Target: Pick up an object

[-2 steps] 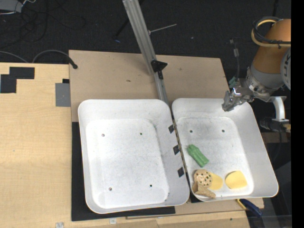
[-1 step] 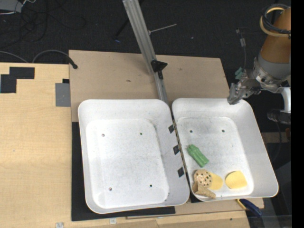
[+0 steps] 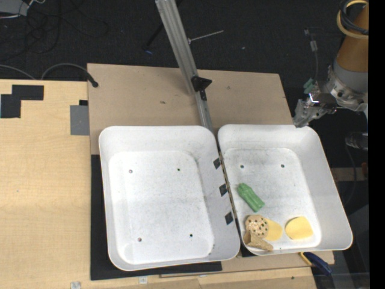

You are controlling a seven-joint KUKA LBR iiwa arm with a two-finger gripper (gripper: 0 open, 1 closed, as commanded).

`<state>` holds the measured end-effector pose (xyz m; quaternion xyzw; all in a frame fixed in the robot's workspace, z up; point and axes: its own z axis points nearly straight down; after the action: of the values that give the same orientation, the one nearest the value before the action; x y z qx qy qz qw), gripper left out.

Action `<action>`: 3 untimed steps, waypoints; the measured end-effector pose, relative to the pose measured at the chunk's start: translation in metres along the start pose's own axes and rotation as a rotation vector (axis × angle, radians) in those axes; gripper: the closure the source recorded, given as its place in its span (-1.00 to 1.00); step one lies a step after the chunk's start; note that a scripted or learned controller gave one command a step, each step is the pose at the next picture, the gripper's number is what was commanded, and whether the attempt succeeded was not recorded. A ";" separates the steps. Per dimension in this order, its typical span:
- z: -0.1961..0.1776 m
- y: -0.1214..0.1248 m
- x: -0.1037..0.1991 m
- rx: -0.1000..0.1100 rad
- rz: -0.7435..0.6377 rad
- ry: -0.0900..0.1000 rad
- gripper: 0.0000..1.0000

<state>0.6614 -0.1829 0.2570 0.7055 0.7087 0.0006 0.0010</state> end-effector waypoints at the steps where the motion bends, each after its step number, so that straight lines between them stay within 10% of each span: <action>1: 0.003 -0.010 0.041 0.006 0.001 0.002 1.00; 3: 0.014 -0.031 0.141 0.008 0.002 0.003 1.00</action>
<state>0.6295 -0.0423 0.2425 0.7061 0.7081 -0.0010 -0.0027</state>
